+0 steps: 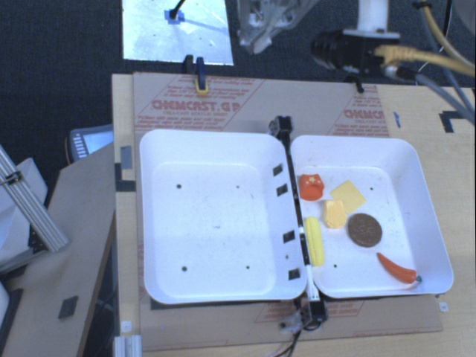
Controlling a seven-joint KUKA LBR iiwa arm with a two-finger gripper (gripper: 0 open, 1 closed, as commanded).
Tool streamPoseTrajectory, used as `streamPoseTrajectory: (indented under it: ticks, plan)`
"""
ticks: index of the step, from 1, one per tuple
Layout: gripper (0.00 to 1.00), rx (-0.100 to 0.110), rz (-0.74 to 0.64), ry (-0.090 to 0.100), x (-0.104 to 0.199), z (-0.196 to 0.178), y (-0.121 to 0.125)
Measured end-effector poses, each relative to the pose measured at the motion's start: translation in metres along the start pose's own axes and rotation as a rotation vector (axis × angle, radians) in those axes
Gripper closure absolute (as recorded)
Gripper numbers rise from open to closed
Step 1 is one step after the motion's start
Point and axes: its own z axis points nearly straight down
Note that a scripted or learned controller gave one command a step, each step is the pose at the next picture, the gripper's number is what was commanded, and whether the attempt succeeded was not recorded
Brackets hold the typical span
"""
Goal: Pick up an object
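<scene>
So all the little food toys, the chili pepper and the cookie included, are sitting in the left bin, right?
Not quite. The camera view shows the chili pepper, the cookie and the other food toys in the right bin, not the left one.

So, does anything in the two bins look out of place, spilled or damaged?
Nothing stands out. The right bin holds a red-orange piece, two yellow blocks, a brown disc, a yellow corn-like piece against the inner wall, and a red chilli. All lie inside; none looks broken.
</scene>
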Motion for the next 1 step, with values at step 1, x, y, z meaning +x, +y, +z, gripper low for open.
streamPoseTrajectory:
  ticks: [1]
  plan:
    - [1.00,-0.002,-0.003,0.001,0.0003,-0.0111,0.0001]
